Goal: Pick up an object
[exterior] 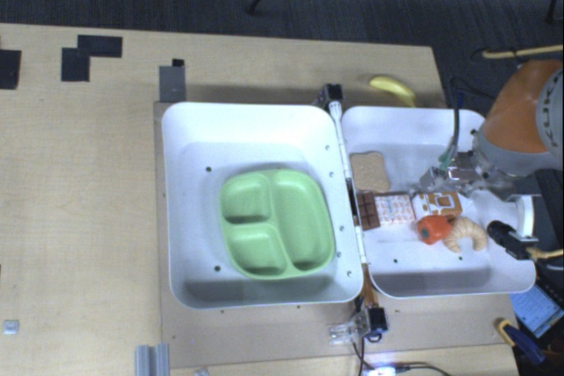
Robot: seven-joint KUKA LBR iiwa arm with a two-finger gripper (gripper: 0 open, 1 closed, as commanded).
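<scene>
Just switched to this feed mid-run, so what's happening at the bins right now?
The arm's gripper is down in the right bin, over a cluster of small items: a box with brown and white squares, an orange item, a croissant and a tan slice. Nothing is visibly lifted. The left bin holds a green divided plate. A banana lies on the bench behind the bins.

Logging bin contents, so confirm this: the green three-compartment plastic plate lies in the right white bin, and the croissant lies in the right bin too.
One error: the camera view shows the green three-compartment plastic plate in the left white bin, not the right. The croissant does lie in the right white bin.
</scene>
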